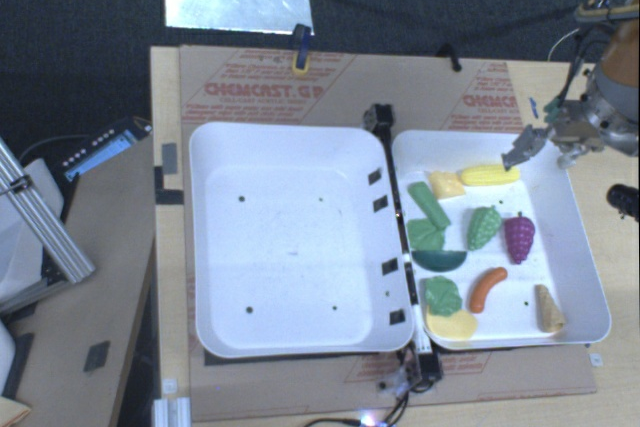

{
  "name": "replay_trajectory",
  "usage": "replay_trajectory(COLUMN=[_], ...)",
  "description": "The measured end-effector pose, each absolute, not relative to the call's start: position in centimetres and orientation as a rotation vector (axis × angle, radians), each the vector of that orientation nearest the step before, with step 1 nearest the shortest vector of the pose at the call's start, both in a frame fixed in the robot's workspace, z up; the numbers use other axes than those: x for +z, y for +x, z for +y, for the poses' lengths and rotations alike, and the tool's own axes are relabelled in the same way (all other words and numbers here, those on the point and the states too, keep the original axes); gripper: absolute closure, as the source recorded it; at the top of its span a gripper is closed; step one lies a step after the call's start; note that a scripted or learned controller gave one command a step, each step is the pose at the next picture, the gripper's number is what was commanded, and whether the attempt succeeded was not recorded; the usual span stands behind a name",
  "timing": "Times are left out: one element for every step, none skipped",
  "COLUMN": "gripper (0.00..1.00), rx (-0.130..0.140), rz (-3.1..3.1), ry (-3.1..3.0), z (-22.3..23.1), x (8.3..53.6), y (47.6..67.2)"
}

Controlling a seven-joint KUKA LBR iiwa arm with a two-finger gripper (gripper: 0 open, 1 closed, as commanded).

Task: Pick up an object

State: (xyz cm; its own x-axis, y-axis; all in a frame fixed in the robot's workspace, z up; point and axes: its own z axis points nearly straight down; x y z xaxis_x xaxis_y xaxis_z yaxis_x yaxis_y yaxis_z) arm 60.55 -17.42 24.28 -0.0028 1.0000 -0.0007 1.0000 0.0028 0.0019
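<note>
Two white bins sit side by side, and the gripper (522,153) hangs over the far edge of the right bin (580,245), at the end of the grey arm (610,105) that reaches in from the right. Only one slim dark fingertip is plain at this slant, so I cannot tell whether the tool is spread or pressed together; nothing is seen pinched in it.

Just ahead of the tip and a little below it lies the yellow corn (487,176), which looks close enough to be almost touching, though the angle makes that hard to judge. Next beyond the corn from the tool is a pale yellow block (446,184). Further below the tool lie a purple grape bunch (518,237), a green leafy piece (484,226) and a long green vegetable (428,206); further still, an orange sausage (487,287), a tan cone (548,309), a dark green slice (440,260), a green lettuce piece (441,294) and a yellow disc (452,324). The left bin (215,315) lies well away from the tool.

By my reading the step in hand is the approach: the tool is arriving at a target and no lift has begun. The corn seems the likely pick. The next move calls for setting the fingers astride its narrow width, lowering until they flank it, closing, then rising straight up clear of the bin wall.
</note>
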Motion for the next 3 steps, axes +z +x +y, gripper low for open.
replay_trajectory(gripper=[0.0,0.0,0.0], rx=[-0.003,-0.002,-0.002], rz=[2.225,2.224,2.222], ry=[2.22,2.223,2.223], z=[-19.4,-20.7,-20.7], x=[13.1,8.2,8.4], y=[63.3,58.6,54.4])
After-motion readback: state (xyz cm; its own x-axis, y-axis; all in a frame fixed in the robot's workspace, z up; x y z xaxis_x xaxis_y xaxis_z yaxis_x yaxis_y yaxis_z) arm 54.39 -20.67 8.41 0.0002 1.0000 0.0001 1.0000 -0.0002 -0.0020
